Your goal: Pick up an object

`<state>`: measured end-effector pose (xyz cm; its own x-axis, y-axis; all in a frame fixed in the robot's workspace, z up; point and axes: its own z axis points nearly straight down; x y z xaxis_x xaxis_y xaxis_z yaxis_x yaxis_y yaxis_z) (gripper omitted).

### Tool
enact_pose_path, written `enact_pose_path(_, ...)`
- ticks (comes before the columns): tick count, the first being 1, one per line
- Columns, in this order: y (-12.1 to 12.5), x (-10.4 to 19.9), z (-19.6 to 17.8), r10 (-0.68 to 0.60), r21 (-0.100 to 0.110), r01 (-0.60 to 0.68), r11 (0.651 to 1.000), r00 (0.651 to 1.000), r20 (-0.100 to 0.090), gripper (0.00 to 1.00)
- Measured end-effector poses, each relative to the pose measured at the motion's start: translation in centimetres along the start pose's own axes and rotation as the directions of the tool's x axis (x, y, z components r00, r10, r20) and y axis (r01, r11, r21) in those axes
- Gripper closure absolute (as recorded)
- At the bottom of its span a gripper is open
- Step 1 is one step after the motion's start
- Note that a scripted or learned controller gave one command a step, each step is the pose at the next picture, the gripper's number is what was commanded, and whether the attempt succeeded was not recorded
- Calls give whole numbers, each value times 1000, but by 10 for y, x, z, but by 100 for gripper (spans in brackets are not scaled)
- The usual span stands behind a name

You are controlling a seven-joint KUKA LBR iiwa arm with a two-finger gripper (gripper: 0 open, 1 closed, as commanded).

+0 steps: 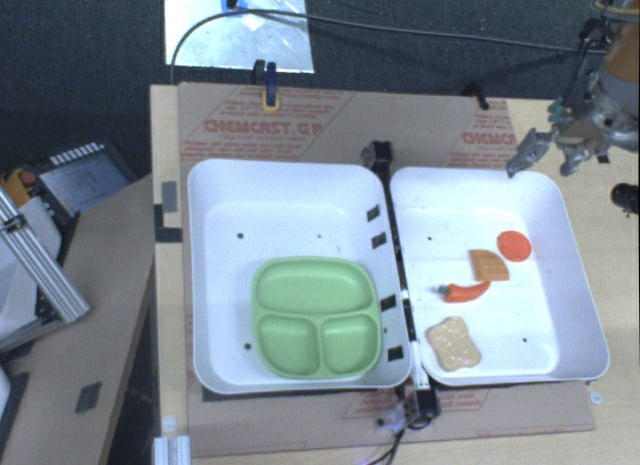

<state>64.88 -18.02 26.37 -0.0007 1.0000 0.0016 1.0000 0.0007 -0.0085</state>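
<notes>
bench, right bin: red-orange chilli pepper, slim, curved, long axis near level, stem end pointing left. gripper above far rim, fingers apart, holding nothing.

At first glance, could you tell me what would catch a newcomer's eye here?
The pale green three-compartment plastic tray stands out in the left white bin. In the right white bin lie four small food pieces, the brightest a round orange-red slice. The open end effector hovers over that bin's far right corner.
</notes>
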Motion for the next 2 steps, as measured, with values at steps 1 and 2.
enact_pose_path(1,2,0,-7,-2,-11,2,1000,1000,2,0)
enact_pose_path(2,4,0,34,-1,-8,1,1000,1000,2,0)
